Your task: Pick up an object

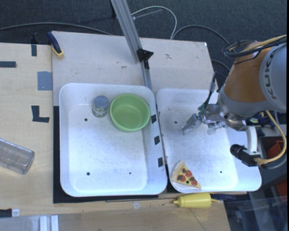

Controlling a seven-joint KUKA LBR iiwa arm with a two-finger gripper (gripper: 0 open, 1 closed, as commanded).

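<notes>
End effector [195, 123] over right white bin [241, 177], finger spread indeterminate, nothing seen gripped. Toy pizza slice [185, 175] lies at that bin's front-left corner; bin middle bare. "KU" legible on arm.

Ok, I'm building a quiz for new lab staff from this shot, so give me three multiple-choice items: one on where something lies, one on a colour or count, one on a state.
1. Where is the pizza slice?
A. In the near left corner of the right bin
B. Inside the bowl
C. On the bench left of both bins

2. What colour is the bowl in the left bin?
A. Red
B. Green
C. Blue

3. What does the gripper hold?
A. The yellow bottle
B. The small jar
C. Nothing that can be seen

Key: 1 A, the slice lies at that corner of the bin. 2 B, the bowl is plainly green. 3 C, no object sits between its spread fingers above the bin floor.
</notes>
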